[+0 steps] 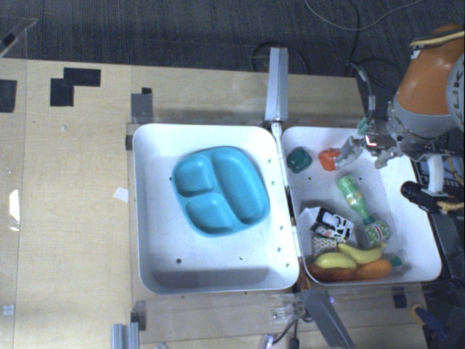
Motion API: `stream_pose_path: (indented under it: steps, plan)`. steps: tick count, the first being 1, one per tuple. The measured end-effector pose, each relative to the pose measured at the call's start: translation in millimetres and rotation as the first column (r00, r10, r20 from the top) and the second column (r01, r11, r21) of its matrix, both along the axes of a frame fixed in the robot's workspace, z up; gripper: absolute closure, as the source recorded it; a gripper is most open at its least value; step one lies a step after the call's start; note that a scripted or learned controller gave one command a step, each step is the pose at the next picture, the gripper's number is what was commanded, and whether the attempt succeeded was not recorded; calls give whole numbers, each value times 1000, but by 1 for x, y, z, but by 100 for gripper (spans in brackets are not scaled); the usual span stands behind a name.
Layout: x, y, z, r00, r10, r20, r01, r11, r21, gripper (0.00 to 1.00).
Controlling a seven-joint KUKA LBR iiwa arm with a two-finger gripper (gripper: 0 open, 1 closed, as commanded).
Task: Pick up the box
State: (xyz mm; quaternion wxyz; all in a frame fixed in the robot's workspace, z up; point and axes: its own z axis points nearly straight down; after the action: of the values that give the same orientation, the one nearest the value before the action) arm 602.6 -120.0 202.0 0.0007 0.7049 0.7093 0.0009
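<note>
Arm: the grey arm with its orange band (429, 78) is reaching in from the right and hanging over the far right corner of the right bin (429, 267).
Gripper: the gripper (367, 145) is hovering above the bin's upper edge, just right of a small orange item; whether it is parted or closed, I cannot tell from this angle, and nothing is showing in its grasp.
Box: the box (330, 224), white with black markings, is lying tilted in the middle of the right bin, toward its left wall, well apart from the gripper.
Around the box: a green bottle (354, 195) is lying slantwise just to its upper right, a banana (352, 257) and an orange-coloured piece (374, 269) are sitting just below it along the near wall.
Far corner: a dark green round item (298, 158) and the small orange item (328, 158) are resting side by side near the top.
Left bin: the left bin (156, 195) is carrying a blue divided tray (220, 189), sitting slightly askew in its middle.
</note>
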Motion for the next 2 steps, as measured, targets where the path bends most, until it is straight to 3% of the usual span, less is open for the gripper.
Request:
stream_pose_path:
  steps: [1,2]
  plan:
    - [-1,8,-106,1000,4,3,-4,1000,0,0]
    - [35,-71,-40,996,91,5,-91,996,-3,0]
